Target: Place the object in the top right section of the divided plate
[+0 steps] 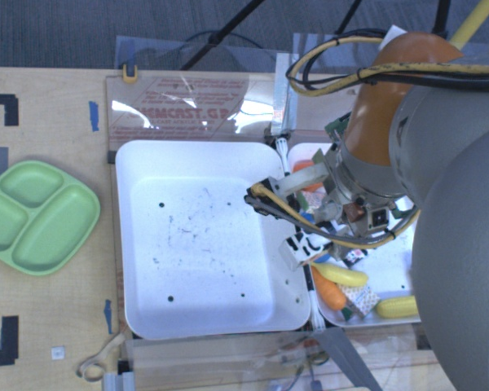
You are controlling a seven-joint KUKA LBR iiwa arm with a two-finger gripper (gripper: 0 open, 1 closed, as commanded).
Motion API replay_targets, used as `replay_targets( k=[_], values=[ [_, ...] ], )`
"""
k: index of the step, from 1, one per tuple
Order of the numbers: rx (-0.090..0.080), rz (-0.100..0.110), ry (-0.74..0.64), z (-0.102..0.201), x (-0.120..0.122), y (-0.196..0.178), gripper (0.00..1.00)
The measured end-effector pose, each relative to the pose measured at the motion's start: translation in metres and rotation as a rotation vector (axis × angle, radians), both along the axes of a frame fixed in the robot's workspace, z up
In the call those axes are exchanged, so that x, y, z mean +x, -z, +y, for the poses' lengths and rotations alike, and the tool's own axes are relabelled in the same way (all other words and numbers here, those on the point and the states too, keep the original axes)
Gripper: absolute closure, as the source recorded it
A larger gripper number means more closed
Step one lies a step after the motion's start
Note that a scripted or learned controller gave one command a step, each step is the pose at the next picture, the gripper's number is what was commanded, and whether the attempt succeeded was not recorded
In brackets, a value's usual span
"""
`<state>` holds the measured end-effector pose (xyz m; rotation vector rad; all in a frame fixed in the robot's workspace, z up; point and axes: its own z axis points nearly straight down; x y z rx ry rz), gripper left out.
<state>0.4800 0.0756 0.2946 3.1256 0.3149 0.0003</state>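
The green divided plate [39,216] lies on the wooden bench at the far left, outside both bins, with three sections. My gripper [303,247] hangs under the grey arm over the left edge of the right bin [403,318], close to the wall between the two bins. Cables and the wrist hide much of it. Right below it lie a yellow banana-shaped toy [342,276] and an orange piece [332,296]. I cannot make out anything held by it.
The left white bin [138,177] spans the middle of the bench. More items sit in the right bin: a yellow piece [396,306] at the front and a red-orange one [306,174] at the back. A clear plastic sheet [187,108] lies behind the bins.
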Motion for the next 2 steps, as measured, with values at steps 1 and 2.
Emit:
replay_targets(
  k=[1,2],
  values=[
    [-0.001,-0.001,-0.037,0.035,0.000,-0.077,1.00],
    [-0.001,-0.001,0.000,0.092,0.000,-0.140,1.00]
  ],
)
